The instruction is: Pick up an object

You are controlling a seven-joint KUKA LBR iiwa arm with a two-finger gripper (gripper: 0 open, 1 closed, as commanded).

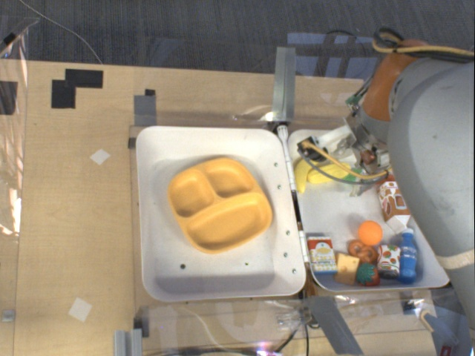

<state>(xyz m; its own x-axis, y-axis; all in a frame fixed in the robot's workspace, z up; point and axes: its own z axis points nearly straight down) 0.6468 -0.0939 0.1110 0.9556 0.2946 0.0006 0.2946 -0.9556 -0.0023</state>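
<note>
Right bin [334, 213]: banana [315, 173] lengthwise left-right.

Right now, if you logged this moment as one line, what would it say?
arm: over right bin | gripper: low by banana | grasp: none seen | left bin: yellow divided plate | task: not yet done

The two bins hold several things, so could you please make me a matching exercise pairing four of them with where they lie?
Things:
1. orange divided plate
2. banana
3. blue bottle
4. orange ball

Places:
A. near right corner of the right bin
B. far end of the right bin, beside the divider
C. middle of the left bin
D. right bin, just beyond the cluster of small items

Pairs: 1-C, 2-B, 3-A, 4-D
</note>
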